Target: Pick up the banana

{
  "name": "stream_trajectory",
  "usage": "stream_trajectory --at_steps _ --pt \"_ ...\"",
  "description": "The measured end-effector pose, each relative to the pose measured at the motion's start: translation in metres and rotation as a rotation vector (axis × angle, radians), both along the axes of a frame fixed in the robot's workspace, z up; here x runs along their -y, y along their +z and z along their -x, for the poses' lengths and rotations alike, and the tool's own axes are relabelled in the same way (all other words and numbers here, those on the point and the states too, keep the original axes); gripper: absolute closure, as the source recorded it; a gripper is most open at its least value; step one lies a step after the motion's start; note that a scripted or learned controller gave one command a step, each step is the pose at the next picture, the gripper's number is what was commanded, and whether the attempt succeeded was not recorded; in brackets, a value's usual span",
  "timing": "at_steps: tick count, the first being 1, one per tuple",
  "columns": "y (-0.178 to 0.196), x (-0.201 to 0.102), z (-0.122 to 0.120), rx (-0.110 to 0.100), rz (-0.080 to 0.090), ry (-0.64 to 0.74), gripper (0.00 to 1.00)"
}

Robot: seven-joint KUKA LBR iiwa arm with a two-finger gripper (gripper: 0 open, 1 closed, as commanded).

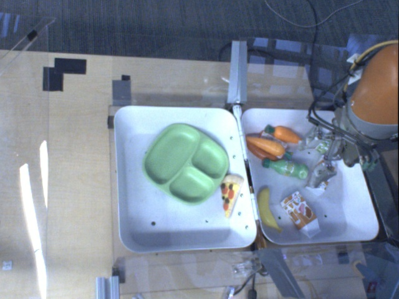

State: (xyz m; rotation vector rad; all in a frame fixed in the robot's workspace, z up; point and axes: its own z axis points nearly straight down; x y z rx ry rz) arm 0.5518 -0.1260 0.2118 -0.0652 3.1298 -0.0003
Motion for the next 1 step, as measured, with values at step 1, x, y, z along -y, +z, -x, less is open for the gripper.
stream_trajectory --at_steps 1 --pt "-0.0269 -0.0793 0.0390 -0.005 -0.002 -0.144 0.00"
